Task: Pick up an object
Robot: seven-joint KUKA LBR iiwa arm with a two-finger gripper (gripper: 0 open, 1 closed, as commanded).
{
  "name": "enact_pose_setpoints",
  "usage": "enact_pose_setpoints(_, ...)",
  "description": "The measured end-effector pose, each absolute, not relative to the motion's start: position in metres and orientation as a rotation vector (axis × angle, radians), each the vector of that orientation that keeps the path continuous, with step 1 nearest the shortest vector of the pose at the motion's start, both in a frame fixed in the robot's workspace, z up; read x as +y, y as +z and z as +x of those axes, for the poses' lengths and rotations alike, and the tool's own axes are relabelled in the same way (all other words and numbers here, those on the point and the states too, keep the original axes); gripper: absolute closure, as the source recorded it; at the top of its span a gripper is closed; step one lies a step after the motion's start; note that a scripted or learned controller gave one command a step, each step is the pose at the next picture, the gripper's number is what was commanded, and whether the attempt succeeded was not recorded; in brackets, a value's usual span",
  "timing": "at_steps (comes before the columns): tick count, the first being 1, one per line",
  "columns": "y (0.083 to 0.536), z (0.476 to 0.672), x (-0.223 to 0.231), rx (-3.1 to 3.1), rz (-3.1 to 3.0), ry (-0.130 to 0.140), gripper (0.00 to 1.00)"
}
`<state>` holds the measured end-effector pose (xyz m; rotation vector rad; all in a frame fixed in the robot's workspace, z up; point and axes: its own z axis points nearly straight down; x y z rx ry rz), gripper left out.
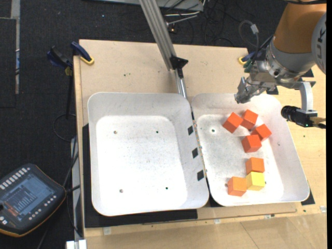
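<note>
Two bins sit side by side on a bench (129,61). The left bin (104,139) holds no blocks. The right bin (290,170) holds seven blocks: four clustered (248,127) at the back, three (248,178) near the front. The gripper (243,96) hangs above the back rim.

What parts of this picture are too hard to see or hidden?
- End effector, camera view: too small and dark to tell open from shut.
- Arm: cut off by the top and right edges.
- Handheld screen: cut off at the left edge, writing too small.
- Yellow block: touching its orange neighbours, so its sides are hidden.
</note>
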<state>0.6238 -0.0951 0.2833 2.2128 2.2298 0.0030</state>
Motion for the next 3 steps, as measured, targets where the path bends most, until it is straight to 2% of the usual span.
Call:
enact_pose_setpoints(2,0.273,0.609,0.004,2.232,2.213,0.001,1.00)
enact_pose_setpoints(3,0.248,0.603,0.055,2.233,2.215,-0.001,1.00)
